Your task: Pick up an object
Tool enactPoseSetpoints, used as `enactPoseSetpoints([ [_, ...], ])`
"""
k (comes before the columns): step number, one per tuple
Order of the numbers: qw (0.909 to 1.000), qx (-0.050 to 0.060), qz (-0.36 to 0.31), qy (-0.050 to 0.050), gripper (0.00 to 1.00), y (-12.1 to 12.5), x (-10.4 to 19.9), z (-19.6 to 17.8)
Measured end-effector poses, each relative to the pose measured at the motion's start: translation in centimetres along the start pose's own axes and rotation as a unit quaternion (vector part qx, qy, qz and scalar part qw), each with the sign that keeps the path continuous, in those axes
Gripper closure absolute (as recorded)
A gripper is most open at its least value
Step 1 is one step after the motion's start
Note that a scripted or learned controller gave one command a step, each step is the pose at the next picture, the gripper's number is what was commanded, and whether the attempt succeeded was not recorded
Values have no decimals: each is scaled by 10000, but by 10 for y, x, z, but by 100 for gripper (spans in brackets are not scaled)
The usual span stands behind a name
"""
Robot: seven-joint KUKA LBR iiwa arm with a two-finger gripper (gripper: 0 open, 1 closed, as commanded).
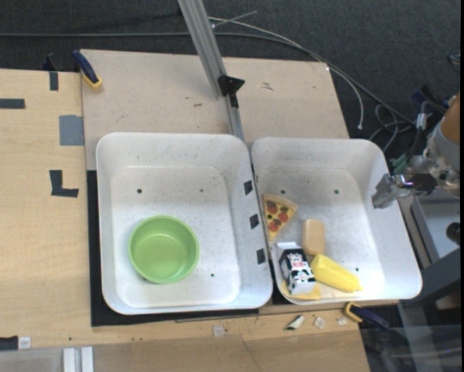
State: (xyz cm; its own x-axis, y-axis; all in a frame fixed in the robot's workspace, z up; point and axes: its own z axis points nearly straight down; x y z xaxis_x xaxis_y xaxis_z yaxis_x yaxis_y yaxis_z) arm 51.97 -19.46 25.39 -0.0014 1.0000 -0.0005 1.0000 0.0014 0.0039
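Hand [388, 190] hovering at right white bin's [371, 155] 3 o'clock rim, grip state unreadable. Inside, toward 6 o'clock: pizza slice toy [278, 211], tan block [314, 236], yellow banana-like piece [335, 273], black-white carton [296, 270]. Green plastic bowl [163, 249] sitting in left white bin [123, 149].

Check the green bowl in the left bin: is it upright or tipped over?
Upright. The green bowl sits on the floor of the left bin with its round opening facing up, rim level, and nothing visible inside it.

A metal pole [204, 41] slanted in from 12 o'clock. 2 yellow-and-blue clamps gripped the bench: 1 [87, 69] at 10 o'clock, 1 [362, 314] at 5 o'clock. Cables [348, 80] trailed toward 2 o'clock.
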Motion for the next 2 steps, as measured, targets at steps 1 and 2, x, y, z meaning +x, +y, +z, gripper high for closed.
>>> enactPoseSetpoints([
  [1,10000,23,-25,14,100,5,53,-4],
  [2,10000,47,-18,15,100,-6,101,-1],
])
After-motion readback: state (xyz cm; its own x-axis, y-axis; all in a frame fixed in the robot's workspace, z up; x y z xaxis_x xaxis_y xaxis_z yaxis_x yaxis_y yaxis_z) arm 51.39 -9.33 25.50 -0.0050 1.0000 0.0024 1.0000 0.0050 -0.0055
